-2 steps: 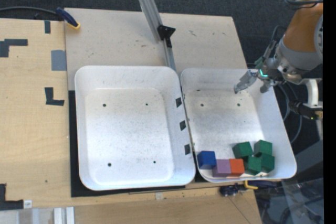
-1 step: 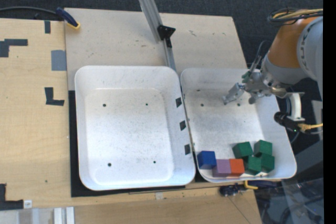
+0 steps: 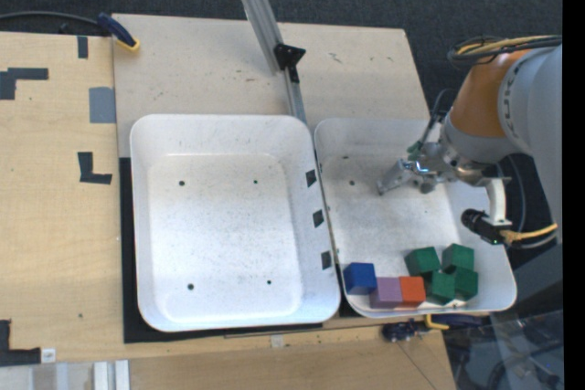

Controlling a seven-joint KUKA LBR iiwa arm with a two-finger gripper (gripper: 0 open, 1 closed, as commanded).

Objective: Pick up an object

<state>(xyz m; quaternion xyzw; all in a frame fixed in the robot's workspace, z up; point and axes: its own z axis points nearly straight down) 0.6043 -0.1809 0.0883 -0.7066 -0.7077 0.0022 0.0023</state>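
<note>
Small blocks lie along the front edge of the right bin (image 3: 366,142): a blue block (image 3: 360,277), a purple block (image 3: 388,290), an orange block (image 3: 412,289) and several green blocks (image 3: 445,271). My gripper (image 3: 391,182) hangs over the upper middle of the right bin, well behind the blocks, its fingers pointing left. Nothing shows between the fingers. The grey arm with its orange band (image 3: 480,100) comes in from the right.
The left bin (image 3: 146,142) sits beside the right one on a wooden bench. A slanted metal rail (image 3: 260,5) runs from the top down to the gap between the bins. A blue-and-yellow clamp (image 3: 119,30) lies at the bench's upper left.
</note>
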